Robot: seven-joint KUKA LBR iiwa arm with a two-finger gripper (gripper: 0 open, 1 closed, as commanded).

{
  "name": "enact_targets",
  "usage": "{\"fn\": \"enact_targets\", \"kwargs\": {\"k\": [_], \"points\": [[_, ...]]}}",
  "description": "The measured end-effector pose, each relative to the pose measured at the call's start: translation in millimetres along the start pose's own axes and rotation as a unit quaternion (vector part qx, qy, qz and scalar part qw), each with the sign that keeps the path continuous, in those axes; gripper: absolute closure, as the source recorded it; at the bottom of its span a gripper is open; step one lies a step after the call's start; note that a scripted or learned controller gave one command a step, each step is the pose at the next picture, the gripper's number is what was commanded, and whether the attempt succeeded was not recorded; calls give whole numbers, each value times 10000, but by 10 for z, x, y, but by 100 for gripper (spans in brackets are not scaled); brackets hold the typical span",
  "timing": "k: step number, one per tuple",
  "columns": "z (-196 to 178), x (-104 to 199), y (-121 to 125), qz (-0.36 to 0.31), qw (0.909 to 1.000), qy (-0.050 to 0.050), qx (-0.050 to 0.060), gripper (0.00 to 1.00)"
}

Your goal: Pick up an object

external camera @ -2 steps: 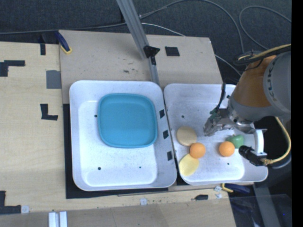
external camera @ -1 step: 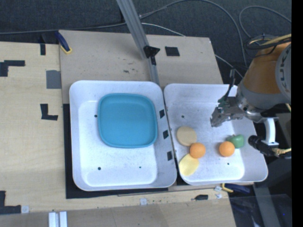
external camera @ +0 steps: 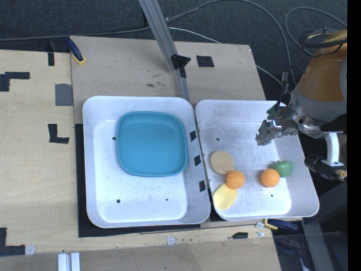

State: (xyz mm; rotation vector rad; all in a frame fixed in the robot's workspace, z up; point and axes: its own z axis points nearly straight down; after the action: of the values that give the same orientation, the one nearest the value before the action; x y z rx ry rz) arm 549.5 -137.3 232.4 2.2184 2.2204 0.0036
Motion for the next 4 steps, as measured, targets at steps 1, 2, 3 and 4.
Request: {"fn": "enact_targets", "kwargs": {"k": [1,2,3,4], "points": [[-440,1,7,2,10000,-1,3,100],[-272,489,184,-16,10000,6,26,100],[-115,1046,249,-19,10000,6,28,100],[36,1546,350,-17,10000,5,29,100]]}}
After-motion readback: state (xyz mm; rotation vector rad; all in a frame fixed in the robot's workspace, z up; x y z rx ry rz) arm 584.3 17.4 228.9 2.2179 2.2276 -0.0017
